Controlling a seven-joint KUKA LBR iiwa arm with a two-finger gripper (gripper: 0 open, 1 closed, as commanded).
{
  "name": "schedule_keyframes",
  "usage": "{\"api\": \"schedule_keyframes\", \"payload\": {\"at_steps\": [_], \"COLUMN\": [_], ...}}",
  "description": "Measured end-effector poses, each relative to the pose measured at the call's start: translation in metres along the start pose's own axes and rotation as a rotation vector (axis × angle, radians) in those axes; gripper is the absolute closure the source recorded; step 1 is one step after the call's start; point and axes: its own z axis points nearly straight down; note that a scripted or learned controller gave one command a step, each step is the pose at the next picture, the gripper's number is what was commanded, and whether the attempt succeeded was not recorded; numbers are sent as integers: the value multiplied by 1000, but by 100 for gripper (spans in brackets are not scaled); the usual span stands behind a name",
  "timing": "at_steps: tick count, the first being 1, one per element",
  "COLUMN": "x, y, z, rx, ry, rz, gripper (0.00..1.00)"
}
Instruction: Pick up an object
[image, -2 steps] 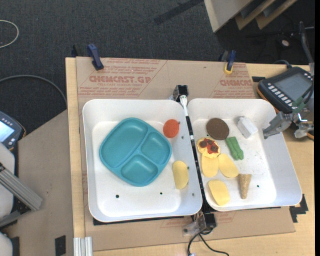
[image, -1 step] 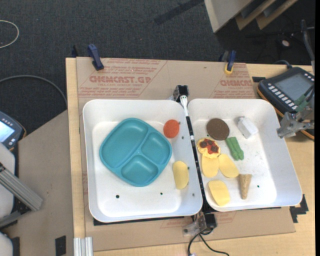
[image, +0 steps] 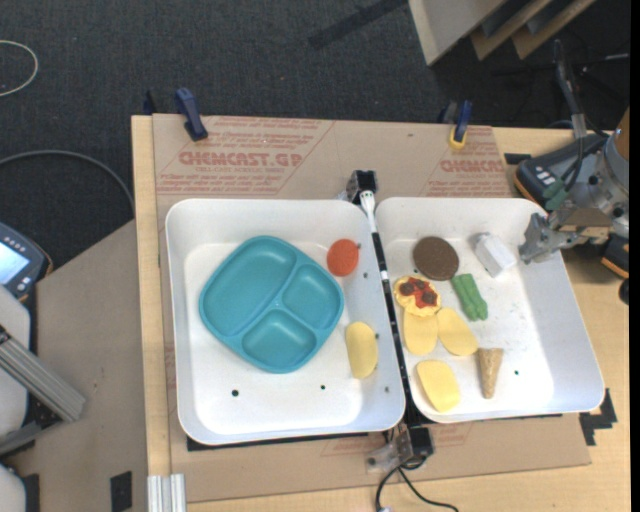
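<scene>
White plastic bins (image: 190, 300) sit side by side on a cardboard-covered bench (image: 300, 150). The grey two-finger gripper (image: 535, 243) hovers at the right bin's far right rim, carrying nothing; finger state cannot be told. Nearest it lies a small grey block (image: 490, 252); nothing appears lifted, so the pick remains undone. A teal divided plate (image: 270, 303) fills the left bin; dark carpet (image: 100, 60) surrounds the bench.

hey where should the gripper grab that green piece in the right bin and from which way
Probably across the narrow width of the green piece, at its middle, coming straight down. It lies flat and elongated, with bare floor on its right; the yellow pieces crowd its lower end.
</scene>
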Motion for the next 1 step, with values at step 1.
{"api": "schedule_keyframes", "payload": {"at_steps": [1], "x": [31], "y": [29], "z": [48], "rx": [1], "ry": [1], "rz": [-2], "gripper": [100]}}
